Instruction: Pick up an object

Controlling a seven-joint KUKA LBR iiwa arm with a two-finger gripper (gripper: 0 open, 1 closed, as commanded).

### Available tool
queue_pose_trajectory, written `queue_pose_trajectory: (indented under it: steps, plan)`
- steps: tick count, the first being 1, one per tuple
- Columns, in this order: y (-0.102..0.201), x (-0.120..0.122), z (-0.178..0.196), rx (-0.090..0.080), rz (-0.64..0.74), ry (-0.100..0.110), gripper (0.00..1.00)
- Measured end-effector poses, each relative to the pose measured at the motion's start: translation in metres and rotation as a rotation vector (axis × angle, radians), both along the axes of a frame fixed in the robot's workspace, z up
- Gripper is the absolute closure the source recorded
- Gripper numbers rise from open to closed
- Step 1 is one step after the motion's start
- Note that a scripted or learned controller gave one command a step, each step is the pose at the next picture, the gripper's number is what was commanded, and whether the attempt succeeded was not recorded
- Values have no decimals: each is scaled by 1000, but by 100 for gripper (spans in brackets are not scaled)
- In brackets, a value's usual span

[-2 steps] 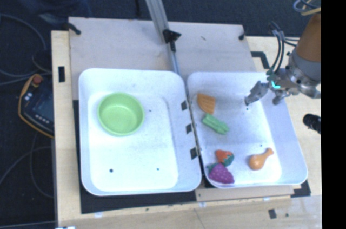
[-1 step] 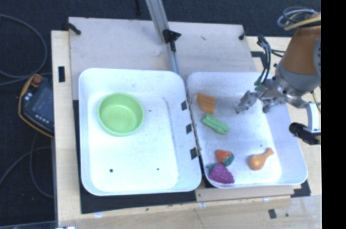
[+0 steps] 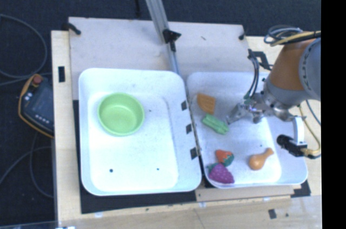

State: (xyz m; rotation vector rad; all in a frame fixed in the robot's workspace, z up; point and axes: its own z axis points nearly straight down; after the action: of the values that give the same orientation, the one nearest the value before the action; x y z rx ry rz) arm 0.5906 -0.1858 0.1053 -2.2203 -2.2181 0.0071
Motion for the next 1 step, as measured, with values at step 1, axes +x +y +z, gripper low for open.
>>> queue_pose_trajectory:
  steps: [1]
  plan:
    - [-1,0,-4,-2,-2,-5,0]
